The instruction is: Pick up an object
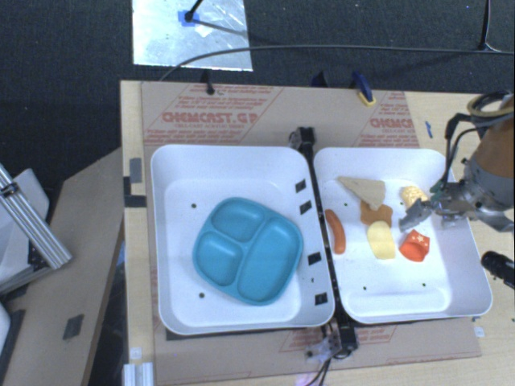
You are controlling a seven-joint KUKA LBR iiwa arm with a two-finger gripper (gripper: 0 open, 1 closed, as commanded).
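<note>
Bench (pixel 241 107): brown board printed with red lettering, bearing both bins; dark carpet beyond at 12 o'clock, with a foil sheet (pixel 189 22) taped down and a cable across it
Left bin (pixel 173 171): white, shallow, at 9 o'clock of the pair
Blue tray (pixel 248 250): three-compartment plate, lying flat mid-bin, well apart from the arm, likely no target here
Right bin (pixel 386 300): white, at 3 o'clock, clipped to its neighbour along the shared wall
Arm (pixel 491 167): reaching in from 3 o'clock, leaning low over the right bin's far side, seemingly lined up on the toy food
Gripper (pixel 418 213): low beside the red piece; width of the opening impossible to tell, nothing visibly held
Tan wedge (pixel 364 190): toward 12 o'clock
Yellow block (pixel 381 240): mid-bin
Sausage (pixel 335 231): toward 9 o'clock
Red piece (pixel 414 247): just at 6 o'clock of the gripper, probably the nearest pick
Small yellow item (pixel 412 194): at 12 o'clock of the gripper
</note>
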